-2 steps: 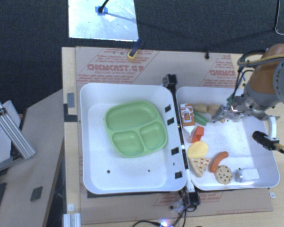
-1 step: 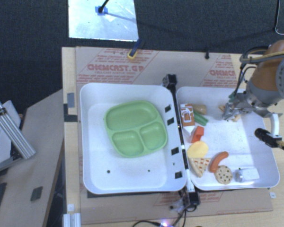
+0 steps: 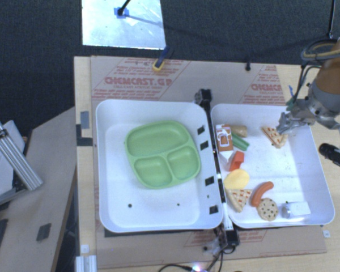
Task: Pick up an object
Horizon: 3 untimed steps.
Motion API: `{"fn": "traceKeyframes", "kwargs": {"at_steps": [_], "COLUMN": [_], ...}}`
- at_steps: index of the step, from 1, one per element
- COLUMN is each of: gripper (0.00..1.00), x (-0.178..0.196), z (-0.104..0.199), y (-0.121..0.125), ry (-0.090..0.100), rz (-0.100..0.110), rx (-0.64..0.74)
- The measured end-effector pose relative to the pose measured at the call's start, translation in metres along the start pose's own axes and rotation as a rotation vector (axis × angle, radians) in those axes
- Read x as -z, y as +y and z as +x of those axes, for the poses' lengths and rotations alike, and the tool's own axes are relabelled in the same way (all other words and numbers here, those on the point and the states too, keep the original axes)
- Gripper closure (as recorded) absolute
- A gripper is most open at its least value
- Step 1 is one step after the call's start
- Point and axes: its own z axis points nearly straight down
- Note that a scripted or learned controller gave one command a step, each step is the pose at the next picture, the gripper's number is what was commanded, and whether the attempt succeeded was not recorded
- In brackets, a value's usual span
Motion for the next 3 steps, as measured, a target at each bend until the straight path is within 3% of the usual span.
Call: {"fn": "traceKeyframes", "kwargs": {"at_steps": [1, 2, 3], "gripper": [1.00, 1.00, 1.00], "x": [0.047, 0.065, 0.075], "z": [-0.003, -0.003, 0.048], "y": [-0.005, -0.004, -0.013], "ry": [0.000, 0.001, 0.003], "rz": [0.001, 0.003, 0.006], "rx": [-0.002, 0.001, 0.006]}}
